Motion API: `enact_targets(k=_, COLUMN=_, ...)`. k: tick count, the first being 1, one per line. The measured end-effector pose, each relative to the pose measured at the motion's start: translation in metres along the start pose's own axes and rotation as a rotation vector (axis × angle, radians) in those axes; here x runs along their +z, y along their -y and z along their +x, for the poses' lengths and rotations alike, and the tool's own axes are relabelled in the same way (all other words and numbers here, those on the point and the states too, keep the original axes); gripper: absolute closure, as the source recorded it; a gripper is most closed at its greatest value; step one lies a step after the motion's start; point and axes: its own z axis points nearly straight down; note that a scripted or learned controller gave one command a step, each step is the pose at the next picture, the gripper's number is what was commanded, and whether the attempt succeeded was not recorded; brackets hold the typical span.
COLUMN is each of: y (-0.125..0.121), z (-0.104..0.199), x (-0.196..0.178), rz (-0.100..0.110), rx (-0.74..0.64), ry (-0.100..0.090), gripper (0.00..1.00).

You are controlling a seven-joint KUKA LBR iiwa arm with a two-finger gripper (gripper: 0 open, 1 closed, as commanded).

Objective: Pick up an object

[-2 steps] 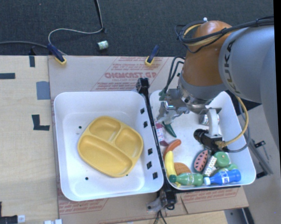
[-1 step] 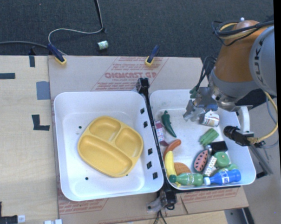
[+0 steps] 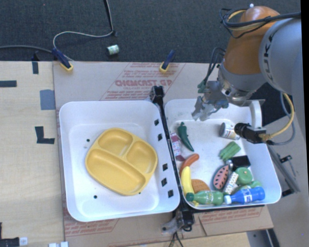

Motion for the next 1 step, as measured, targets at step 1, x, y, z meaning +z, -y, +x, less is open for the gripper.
enact_targets(k=1, y=-0.0157, z=0.0160, x=-0.0024, rz=0.000, rx=0.000, ry=0.000, gripper=1.00)
